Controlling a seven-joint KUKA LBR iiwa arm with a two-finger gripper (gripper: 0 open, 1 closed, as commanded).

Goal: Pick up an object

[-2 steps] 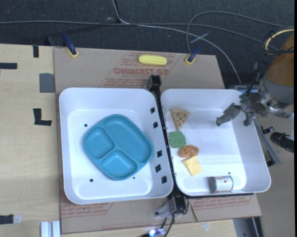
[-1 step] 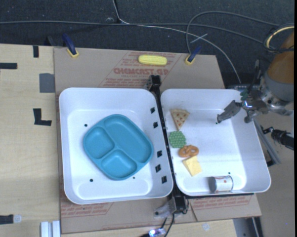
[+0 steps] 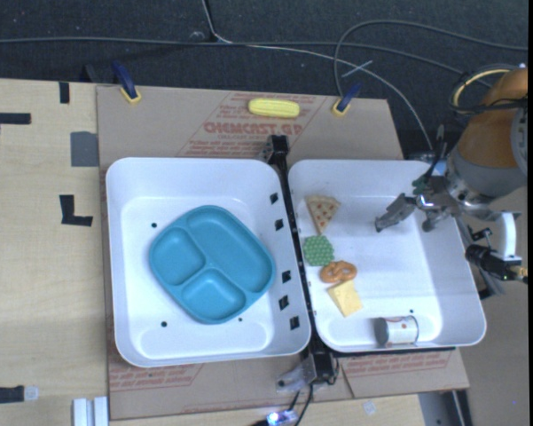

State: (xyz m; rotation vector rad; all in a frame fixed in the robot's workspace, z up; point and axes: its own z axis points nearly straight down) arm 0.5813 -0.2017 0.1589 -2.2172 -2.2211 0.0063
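The right bin (image 3: pixel 443 264) holds several small things: a tan waffle-like wedge (image 3: pixel 323 211), a green round piece (image 3: pixel 317 250), a brown pretzel (image 3: pixel 339 272), a yellow cheese block (image 3: pixel 345 299) and a small can (image 3: pixel 396 329) lying on its side near the front. My gripper (image 3: pixel 413 214) hangs over the right bin's back right part, well to the right of the wedge. Its two fingers are spread apart with nothing between them.
The left bin (image 3: pixel 133 238) holds a blue divided plate (image 3: pixel 211 263). A yellow banana-like object (image 3: pixel 273 107) lies on the cardboard behind the bins. Cables run across the dark back area. The arm's orange band (image 3: pixel 495 131) stands at the right edge.
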